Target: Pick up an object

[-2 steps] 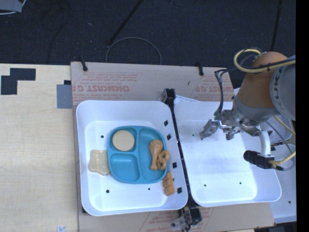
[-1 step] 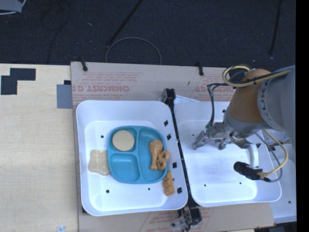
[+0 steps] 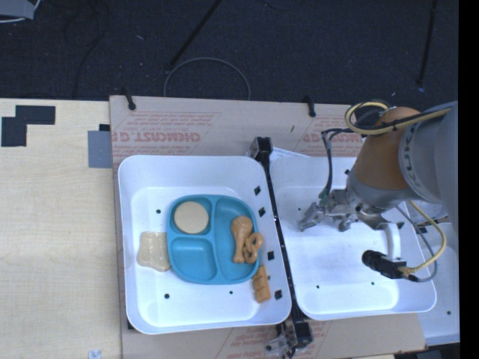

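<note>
- Counted two white bins side by side on a brown printed board (image 3: 187, 129), with bare pale bench top (image 3: 52, 238) wide open to the left.
- Found the left bin (image 3: 124, 200) holding one blue tray (image 3: 198, 264) of three compartments, set mid-floor. Noted a strip of free white floor along the bin's far and near walls, and less at its right wall.
- Counted four loose pieces in that bin, any of them fit for picking:
- One pale slab (image 3: 153, 250) flat on the bin floor, touching the tray's left edge, with open floor on its left up to the wall.
- One round pale disc (image 3: 191, 217) in the tray's upper left compartment, hemmed by the rim and dividers.
- One tan twisted piece (image 3: 245, 239) in the tray's right compartment, lying lengthwise close to the outer rim.
- One small tan chunk (image 3: 261, 284) off the tray, just beside its lower right corner and close to the bin's right wall, in tight quarters.
- Saw one black strip (image 3: 273, 223) along the seam between the bins.
- Found the right bin (image 3: 352, 294) with broad bare floor toward the near side.
- Placed the gripper (image 3: 327, 219) low over the right bin's upper left part, well apart from all four pieces. Could not tell how wide it stood, and saw nothing in it.
- Traced one grey arm (image 3: 389, 163) in from the right, trailing yellow cable (image 3: 430, 249) to a black end over that bin's right side.
</note>
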Controlling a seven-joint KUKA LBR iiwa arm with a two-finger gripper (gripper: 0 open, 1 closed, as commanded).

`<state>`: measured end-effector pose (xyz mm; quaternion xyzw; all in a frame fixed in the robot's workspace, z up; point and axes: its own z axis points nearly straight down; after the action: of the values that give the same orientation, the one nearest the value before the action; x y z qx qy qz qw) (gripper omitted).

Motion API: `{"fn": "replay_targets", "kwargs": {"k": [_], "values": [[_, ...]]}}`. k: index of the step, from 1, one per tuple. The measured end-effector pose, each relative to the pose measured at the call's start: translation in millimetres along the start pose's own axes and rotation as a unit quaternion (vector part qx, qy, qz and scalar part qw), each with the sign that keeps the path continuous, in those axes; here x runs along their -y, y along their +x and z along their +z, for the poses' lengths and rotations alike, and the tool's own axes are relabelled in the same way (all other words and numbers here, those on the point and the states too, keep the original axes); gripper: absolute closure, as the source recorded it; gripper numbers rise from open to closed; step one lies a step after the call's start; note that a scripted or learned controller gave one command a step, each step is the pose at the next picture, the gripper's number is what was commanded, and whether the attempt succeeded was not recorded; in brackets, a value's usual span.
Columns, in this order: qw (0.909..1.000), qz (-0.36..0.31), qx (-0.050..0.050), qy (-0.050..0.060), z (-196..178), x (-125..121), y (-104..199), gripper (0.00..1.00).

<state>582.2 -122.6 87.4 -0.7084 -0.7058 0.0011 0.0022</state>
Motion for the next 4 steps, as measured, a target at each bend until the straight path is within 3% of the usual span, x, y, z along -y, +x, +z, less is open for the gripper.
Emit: {"fn": "replay_targets", "kwargs": {"k": [1,3,4], "values": [[1.0,0.002,0.0,0.0,-10.6,0.2,-1.3,1.0],[1.0,-0.002,0.001,-0.004,-134.0,-9.0,-8.6,1.0],[1.0,-0.002,0.001,-0.003,-171.3,-9.2,-9.8,1.0]]}}
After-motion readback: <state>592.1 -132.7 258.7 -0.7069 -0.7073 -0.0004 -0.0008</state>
